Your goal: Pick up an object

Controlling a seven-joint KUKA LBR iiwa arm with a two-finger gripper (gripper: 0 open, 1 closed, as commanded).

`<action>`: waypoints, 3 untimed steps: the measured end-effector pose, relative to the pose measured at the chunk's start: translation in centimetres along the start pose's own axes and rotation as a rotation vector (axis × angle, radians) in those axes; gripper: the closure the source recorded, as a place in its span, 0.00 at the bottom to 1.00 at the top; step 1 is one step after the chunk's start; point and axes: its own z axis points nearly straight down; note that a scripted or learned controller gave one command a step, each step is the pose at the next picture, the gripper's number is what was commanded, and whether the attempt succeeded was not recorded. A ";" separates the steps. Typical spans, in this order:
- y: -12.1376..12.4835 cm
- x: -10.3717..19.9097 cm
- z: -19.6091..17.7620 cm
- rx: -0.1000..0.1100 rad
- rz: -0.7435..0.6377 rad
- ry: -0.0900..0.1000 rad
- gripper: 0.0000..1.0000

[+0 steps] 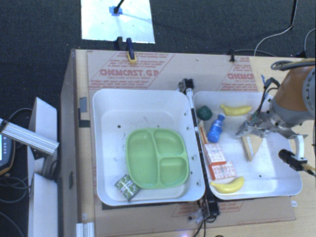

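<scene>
The arm reached into the right bin (296, 181) from the right, and the gripper (253, 128) hung low over that bin's middle, just above the near end of a tan wedge-shaped piece (248, 147) lying on the floor. That wedge looked like the likeliest target; everything else can be placed from it: a blue bottle (216, 128) to its left, a yellow banana (236, 109) beyond it toward the far wall, a dark green lump (204, 113) left of that banana, red-and-white cartons (218, 163) to its lower left, and a second banana (228, 184) against the near wall. To do the step well, the tool should probably settle straight down with the wedge's narrow width between the tips, well clear of the bottle, and close only once low enough to catch its sides. The fingers appeared somewhat spread, splaying outward at the tips, and nothing sat between them; whether a tip touched the wedge could not be told.
</scene>
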 end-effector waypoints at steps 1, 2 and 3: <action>7.9 3.7 0.3 0.018 -0.001 0.004 0.00; -0.1 1.5 -3.3 -0.002 0.000 0.000 0.00; 6.0 -0.4 0.0 -0.001 -0.003 0.001 0.00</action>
